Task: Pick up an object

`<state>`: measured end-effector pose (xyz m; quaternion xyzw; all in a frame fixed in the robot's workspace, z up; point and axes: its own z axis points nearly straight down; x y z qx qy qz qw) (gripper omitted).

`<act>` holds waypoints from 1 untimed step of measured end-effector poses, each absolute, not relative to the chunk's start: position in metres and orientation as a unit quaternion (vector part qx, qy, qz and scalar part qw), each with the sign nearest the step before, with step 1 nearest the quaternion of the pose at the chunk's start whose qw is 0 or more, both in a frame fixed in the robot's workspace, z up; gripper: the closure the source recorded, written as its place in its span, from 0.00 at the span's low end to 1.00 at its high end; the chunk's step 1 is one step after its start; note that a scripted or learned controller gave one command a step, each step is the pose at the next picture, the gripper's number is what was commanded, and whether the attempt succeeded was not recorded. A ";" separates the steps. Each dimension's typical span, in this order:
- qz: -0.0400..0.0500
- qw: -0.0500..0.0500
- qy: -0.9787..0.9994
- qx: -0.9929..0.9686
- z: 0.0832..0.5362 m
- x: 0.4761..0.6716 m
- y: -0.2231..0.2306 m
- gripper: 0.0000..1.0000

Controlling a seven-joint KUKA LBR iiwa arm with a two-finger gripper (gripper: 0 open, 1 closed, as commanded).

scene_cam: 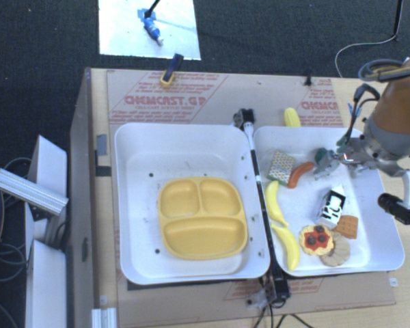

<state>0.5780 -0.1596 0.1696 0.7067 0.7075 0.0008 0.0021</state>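
Note:
The right bin (389,251) holds several toy foods. A red-orange sausage (300,174) lies near its back, beside a checkered green block (282,165). My gripper (322,160) hangs low over the back of this bin, just right of the sausage's upper end. I cannot see anything held in it. Two yellow bananas (276,203) (289,245) lie along the bin's left wall. A black-and-white piece (332,207), a brown cracker (347,226), a small pizza (316,239) and a pale cookie (338,253) sit near the front right.
In the left bin (137,183) rests a yellow divided plate (202,218). A yellow object (292,117) lies on the cardboard behind the right bin. The arm (396,115) comes in over the right bin's far right corner.

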 end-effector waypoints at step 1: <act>0.001 0.001 0.708 0.706 0.098 0.554 -0.122 0.00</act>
